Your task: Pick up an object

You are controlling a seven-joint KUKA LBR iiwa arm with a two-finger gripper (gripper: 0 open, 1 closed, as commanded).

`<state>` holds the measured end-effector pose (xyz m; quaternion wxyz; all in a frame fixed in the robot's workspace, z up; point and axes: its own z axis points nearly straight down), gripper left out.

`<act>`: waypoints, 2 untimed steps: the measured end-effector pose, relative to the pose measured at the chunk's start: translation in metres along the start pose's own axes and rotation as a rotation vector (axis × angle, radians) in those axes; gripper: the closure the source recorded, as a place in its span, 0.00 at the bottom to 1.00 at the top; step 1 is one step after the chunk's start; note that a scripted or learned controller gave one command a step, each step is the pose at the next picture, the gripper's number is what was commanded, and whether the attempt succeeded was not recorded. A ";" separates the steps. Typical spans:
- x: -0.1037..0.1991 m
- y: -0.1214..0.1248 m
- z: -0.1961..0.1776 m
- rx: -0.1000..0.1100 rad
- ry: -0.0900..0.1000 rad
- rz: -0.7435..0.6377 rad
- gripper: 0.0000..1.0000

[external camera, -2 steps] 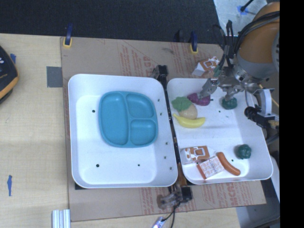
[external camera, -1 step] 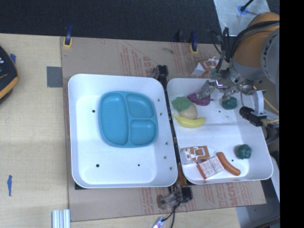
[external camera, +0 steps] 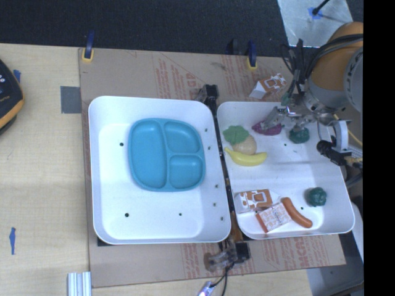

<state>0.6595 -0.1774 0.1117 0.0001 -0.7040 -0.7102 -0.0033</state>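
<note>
Left white plastic bin [external camera: 111, 221] holds a blue divided plastic tray [external camera: 165, 154] at frame centre-left. Right white bin [external camera: 336, 184] holds a yellow plastic banana [external camera: 247, 158] near its left wall; the gripper [external camera: 285, 112] sits at upper right beside a purple toy [external camera: 266, 128], finger state indeterminable

A pale wooden bench [external camera: 37, 184] is lying under a brown cardboard sheet [external camera: 154, 73]. Dark carpet [external camera: 154, 8] is stretching behind it. Blue clamps [external camera: 88, 45] are gripping the cardboard's far edge.

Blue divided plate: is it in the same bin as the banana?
No. The blue divided plate lies in the left bin, while the banana lies in the right bin.
</note>
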 end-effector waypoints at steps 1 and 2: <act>0.005 -0.001 0.016 -0.001 -0.006 0.002 0.00; 0.004 -0.003 0.008 0.007 -0.005 0.001 1.00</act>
